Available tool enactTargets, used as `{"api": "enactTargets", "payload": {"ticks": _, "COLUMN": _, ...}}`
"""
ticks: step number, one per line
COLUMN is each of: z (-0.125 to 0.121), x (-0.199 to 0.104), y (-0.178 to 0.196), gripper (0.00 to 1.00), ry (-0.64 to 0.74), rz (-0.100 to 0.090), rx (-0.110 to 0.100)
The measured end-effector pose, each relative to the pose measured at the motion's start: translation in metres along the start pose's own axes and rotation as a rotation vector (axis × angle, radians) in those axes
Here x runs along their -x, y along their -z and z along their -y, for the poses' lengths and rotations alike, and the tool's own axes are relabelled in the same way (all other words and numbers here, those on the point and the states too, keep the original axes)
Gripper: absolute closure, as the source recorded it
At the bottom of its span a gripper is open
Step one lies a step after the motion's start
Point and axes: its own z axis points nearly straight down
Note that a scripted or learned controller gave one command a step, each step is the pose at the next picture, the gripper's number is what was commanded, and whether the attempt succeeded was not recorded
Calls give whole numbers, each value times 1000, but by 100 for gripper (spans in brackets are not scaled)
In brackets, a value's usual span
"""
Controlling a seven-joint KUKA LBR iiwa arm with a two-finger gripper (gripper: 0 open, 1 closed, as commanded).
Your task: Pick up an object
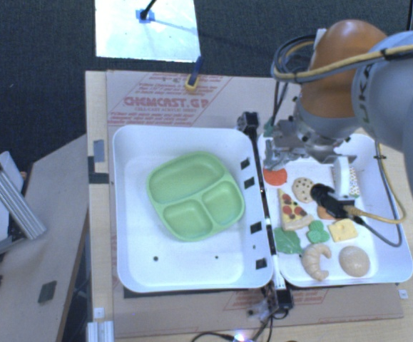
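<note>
My gripper (278,155) hangs low over the far left part of the right bin (391,262). It is just above a red tomato slice (274,177), and I cannot tell whether it touches the slice. In that bin also lie a cookie (302,188), a pizza slice (292,211), a cheese wedge (344,229), a croissant (317,260), a pale bread roll (354,261), green leafy pieces (288,241) and a white packet (345,177). The grey and orange arm hides the bin's far side.
The left bin (131,262) holds a green divided tray (194,194). A black divider with clips (259,198) runs between the bins. A black and yellow cable (363,216) trails from the arm over the right bin's food.
</note>
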Motion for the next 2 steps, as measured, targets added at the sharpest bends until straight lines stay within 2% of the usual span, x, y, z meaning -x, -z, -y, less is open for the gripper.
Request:
{"api": "enactTargets", "payload": {"ticks": 1, "z": 5, "x": 2, "y": -2, "gripper": 100, "ry": -4, "rz": 1, "rx": -3}}
{"api": "enactTargets", "payload": {"ticks": 2, "z": 0, "x": 14, "y": -12, "gripper": 100, "ry": -6, "rz": 1, "rx": -2}}
